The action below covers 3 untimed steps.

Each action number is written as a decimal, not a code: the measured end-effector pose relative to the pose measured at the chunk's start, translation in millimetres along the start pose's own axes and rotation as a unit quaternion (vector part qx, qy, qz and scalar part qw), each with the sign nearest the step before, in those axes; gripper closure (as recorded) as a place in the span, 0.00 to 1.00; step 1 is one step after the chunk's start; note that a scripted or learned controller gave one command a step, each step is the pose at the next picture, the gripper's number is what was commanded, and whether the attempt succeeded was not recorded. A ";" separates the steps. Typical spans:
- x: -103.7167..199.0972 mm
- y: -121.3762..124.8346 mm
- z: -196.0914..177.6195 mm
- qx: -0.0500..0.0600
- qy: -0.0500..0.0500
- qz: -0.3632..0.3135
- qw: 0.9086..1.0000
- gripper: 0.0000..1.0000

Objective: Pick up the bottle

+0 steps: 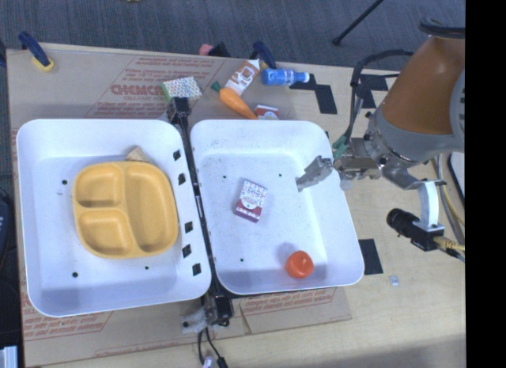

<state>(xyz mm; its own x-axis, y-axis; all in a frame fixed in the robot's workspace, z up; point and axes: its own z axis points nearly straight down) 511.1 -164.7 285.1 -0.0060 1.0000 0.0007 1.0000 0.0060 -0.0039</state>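
Note:
A small blue bottle (283, 77) with a pale cap lies on its side on the cardboard behind the right bin (341, 224). Just left of it lies a white bottle (243, 77) with an orange end and a label. My gripper (315, 173) hovers over the right bin's right side, pointing left, well in front of both bottles and touching neither. Nothing is visibly held in it. Inside the right bin a red-and-white carton (251, 200) lies in the middle and an orange round object (299, 264) sits near the front wall.
The left bin (35, 224) holds a yellow divided plate (125, 208). On the cardboard behind the bins lie an orange carrot (236, 103), a checkered packet (182, 88) and a small red-and-white item (266, 111). Blue clamps (35, 51) grip the cardboard's back edge.

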 end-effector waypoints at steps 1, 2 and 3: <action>0.4 0.3 -10.2 0.001 0.000 -0.003 1.000 1.00; -40.8 -31.7 137.5 0.001 0.001 0.149 0.989 1.00; -7.6 -34.3 97.6 0.000 0.000 0.155 0.988 1.00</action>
<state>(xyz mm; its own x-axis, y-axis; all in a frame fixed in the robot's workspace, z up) 476.4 -172.4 187.6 0.3010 0.9536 0.0005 0.9536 -0.3010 -0.0036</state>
